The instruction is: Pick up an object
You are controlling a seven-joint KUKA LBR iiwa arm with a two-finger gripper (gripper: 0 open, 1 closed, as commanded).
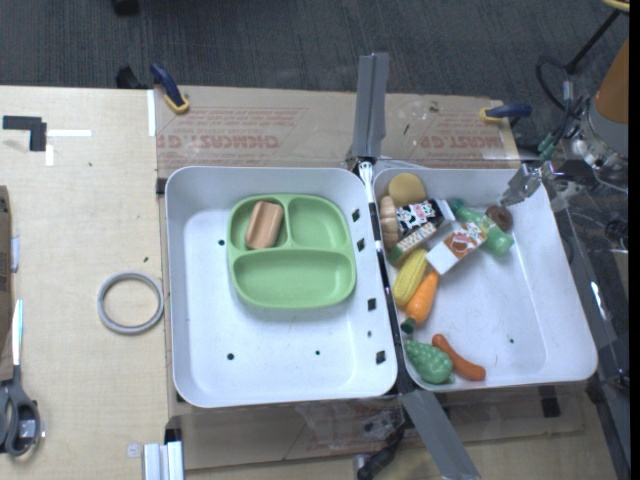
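Note:
The right bin (560, 298) holds several toy foods: a yellow round piece (407, 188), a black-and-white carton (418, 216), a green bottle with a red-and-white label (472, 238), a corn cob (410, 274), a carrot (422, 298), a green vegetable (430, 362) and a red-orange pepper (460, 359). My gripper (521, 184) hangs over the bin's far right corner, just right of a small brown piece (500, 218), and nothing shows in it. In the left bin (200, 348) lies a green divided plate (293, 278) with a tan bread roll (264, 224) in its top-left compartment.
A tape ring (130, 301) and scissors (18, 416) lie on the bench left of the bins. Blue-and-yellow clamps (170, 86) (506, 113) pin cardboard behind the bins. A metal divider (370, 108) runs between the bins. Cables hang at the far right.

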